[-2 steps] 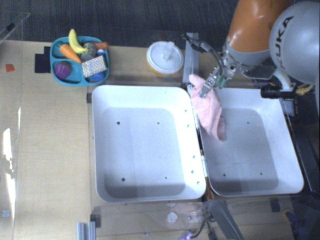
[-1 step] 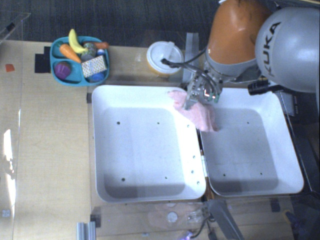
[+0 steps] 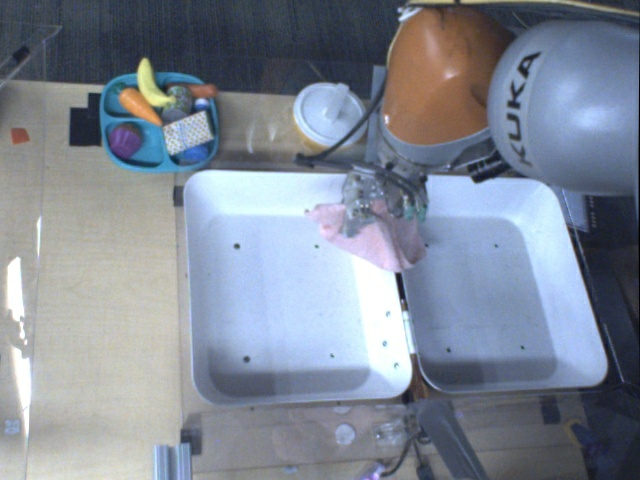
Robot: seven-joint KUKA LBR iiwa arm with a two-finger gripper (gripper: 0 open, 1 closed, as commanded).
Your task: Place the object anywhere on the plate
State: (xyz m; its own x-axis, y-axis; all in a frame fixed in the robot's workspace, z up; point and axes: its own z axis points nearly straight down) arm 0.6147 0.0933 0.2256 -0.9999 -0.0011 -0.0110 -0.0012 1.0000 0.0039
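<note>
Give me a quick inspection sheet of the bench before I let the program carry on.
Surface: wooden bench bearing left bin and right bin, side by side.
Job's things: pink cloth hanging from the gripper, over the seam between the bins; plate: nothing seen.
Clutter: blue tray of toy food, yellow cup with white lid, both behind the bins.
Gripper: above the bins' far edge, cloth draped from it.
Cables: black cable running to the wrist.
Surroundings: dark floor beyond the bench.
</note>
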